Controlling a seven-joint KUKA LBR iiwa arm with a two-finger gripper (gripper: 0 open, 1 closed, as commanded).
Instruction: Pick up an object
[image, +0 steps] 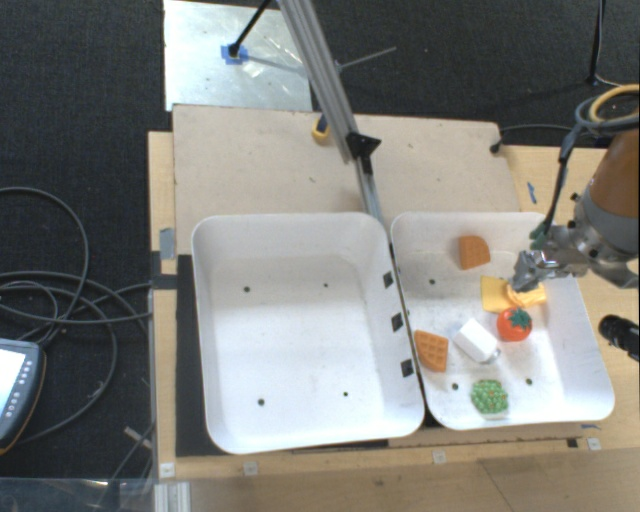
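My gripper (527, 276): low over the right bin (590, 390), at the yellow piece (497, 295); I cannot tell its state.
Yellow piece: in the right bin, just above the tomato (514, 324).
Left bin (215, 250): beside it.

A grey metal pole (330, 85) slants down from the top centre of the frame to the brown bench board (260, 160). Black cables (60, 290) loop over the dark floor at the left, and a handheld control pendant (15, 385) sits at the lower left edge. A small blue item (234, 53) lies on the shiny sheet (215, 75) at the top.
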